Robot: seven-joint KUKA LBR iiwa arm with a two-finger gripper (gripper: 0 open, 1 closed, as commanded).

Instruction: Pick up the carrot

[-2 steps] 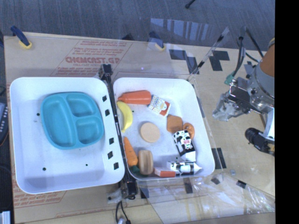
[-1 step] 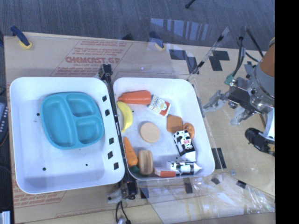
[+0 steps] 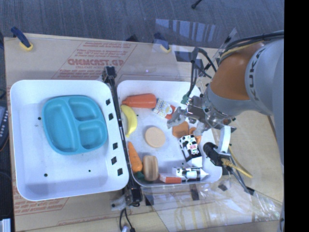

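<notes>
One carrot (image 3: 134, 157): tapered, smooth orange, by right bin's (image 3: 145, 87) left wall
Gripper (image 3: 182, 120): metal; finger state: cannot tell

Only readable text: "CHEMCAST GP", red print on the brown protective sheet (image 3: 91, 57) covering the bench, up-left of the gripper (image 3: 186, 122), beyond the far edge of the left bin (image 3: 19, 129). Smaller red lines around it too blurred to read. Small packages near gripper: print illegible.
</notes>
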